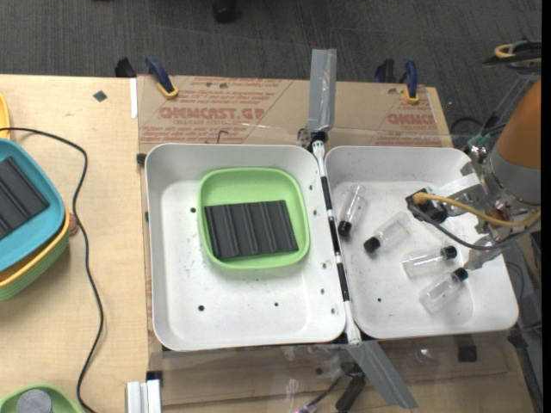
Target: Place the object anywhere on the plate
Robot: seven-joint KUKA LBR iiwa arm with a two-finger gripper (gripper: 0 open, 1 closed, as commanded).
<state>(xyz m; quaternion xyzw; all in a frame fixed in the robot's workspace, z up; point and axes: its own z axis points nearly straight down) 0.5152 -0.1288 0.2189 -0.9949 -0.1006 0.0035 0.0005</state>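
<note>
Grey carpet (362, 15), chair castors (225, 9), pale wooden bench (43, 342)

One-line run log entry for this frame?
arm: over right bin | vials: four, lying in it | green plate: in left bin, no vial on it | placement: pending

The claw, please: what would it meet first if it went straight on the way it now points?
Likely the black-capped clear vial lying nearest the claw in the right bin, though depth is unclear from above.

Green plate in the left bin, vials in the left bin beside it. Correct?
Not quite. The vials lie in the right bin, not the left. The green plate is in the left bin, as the camera view shows.
</note>
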